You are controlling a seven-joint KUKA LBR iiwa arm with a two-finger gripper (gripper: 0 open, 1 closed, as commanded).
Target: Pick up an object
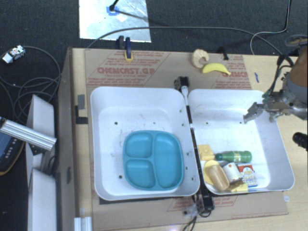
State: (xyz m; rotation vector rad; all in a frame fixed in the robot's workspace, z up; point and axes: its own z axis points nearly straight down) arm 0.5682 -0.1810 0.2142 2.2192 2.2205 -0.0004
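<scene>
The camera view looks down at a slant on a tan worktop point(159, 64) printed with red lettering, standing on a dark carpeted floor point(38, 13). Two shallow white bins sit side by side on it, meeting along a dark seam. The left bin point(110, 109) holds a blue divided plate point(153, 159), lying flat toward its near right part, with three compartments facing up. The right bin point(226, 109) has its things gathered in the near left corner: a green bottle point(234, 156) lying on its side, a yellow block point(206, 152) just beside the seam, a tan rounded piece point(216, 175) below it, and a red and white packet point(246, 173) touching the cluster on the right.

Beyond the bins, on the bare worktop, a banana point(215, 69) lies next to a pale rounded object point(199, 57). A blue and yellow clamp point(126, 47) grips the far edge. On the floor behind, a shiny metal sheet point(114, 12) carries a patch of blue tape, and black cables point(202, 30) trail across the carpet. To the left stand white boards and a ribbed metal bar point(26, 134).

The arm enters from the right, and the hand point(262, 112) hovers over the far right part of the right bin, well apart from the cluster of objects. Nothing sits in the hand; whether it is released or clenched, I cannot tell.
</scene>
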